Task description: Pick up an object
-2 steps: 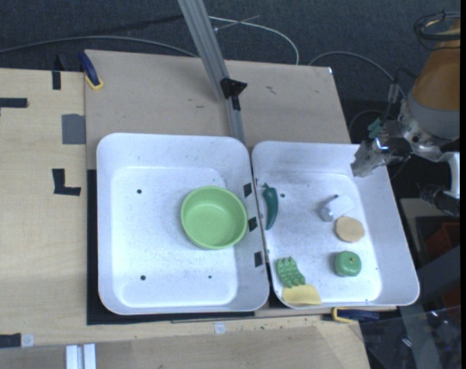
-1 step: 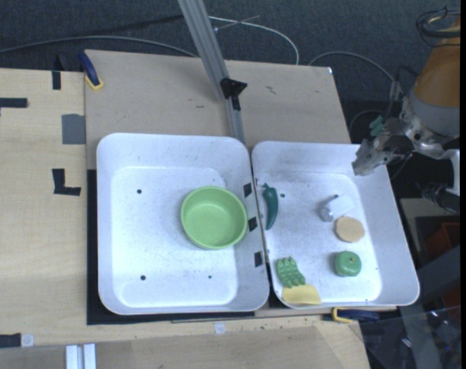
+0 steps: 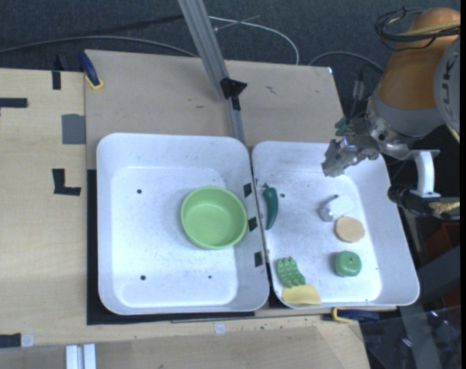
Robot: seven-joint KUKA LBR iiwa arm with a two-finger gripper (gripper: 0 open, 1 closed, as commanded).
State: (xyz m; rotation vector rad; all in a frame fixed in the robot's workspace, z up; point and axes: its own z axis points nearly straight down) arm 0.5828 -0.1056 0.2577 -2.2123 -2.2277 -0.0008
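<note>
Green bowl [image 3: 214, 217] sits mid-frame in the left bin [image 3: 118, 160]. In the right bin [image 3: 394, 275] lie a pepper [image 3: 270, 204], a grey piece [image 3: 327, 208], a tan disc [image 3: 349, 229] and a green knob [image 3: 347, 264]. The end effector [image 3: 339, 160] hovers above that bin's upper edge; its state is unclear.

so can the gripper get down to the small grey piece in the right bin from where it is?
Probably yes. The gripper hangs over the right bin, up and right of the grey piece, which lies apart from the tan disc with open floor around it.
</note>
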